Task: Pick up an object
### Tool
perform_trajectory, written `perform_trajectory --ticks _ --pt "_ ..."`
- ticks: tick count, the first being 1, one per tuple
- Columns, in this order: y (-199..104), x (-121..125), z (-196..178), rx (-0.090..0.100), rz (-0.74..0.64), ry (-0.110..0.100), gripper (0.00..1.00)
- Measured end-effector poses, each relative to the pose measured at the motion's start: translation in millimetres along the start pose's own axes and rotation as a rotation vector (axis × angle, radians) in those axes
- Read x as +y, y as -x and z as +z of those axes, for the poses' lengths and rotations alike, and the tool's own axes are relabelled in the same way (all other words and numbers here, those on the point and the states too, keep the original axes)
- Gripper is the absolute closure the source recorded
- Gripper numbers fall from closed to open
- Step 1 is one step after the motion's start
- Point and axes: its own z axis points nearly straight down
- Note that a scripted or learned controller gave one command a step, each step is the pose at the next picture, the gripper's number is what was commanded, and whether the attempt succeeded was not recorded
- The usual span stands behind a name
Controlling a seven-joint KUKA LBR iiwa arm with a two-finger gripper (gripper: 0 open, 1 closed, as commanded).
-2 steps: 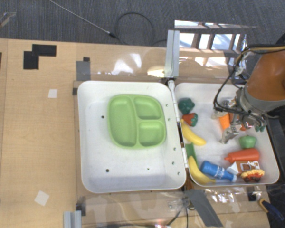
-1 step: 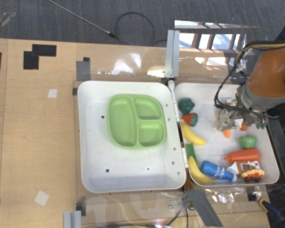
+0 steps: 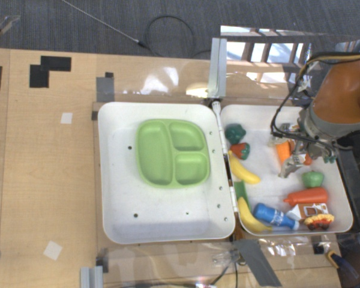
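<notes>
My gripper (image 3: 290,168) low in right bin (image 3: 345,204), beside small orange piece (image 3: 283,152); fingers look narrowly apart, nothing between them. Green pepper (image 3: 312,178) just beside, orange carrot (image 3: 306,196) near below.

Risks, my read: items crowded, so closing fingers may nudge pepper or pinch two things. Round pepper may squirt out. Orange piece sits under wrist, may get knocked.

Hard to make out: fingertips blurred, contact with bin floor unclear. Orange piece partly covered by cables.

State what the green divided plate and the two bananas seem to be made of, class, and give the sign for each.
Green divided plate: probably moulded plastic, matt, one even colour with rounded compartment edges.
Upper banana and lower banana: likely plastic toy food, smooth, uniformly bright yellow with no visible marks; foam or rubber cannot be ruled out.
</notes>
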Motion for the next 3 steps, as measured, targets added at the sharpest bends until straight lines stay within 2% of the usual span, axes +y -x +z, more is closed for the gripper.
perform_trajectory --ticks 1,2,3 --pt "2.0 1.2 -9.4 -0.004 -0.003 0.001 1.00" --pt "1.9 1.3 -9.1 -0.004 -0.003 0.001 0.00" --pt "14.0 2.2 11.9 0.010 0.070 0.001 0.00"
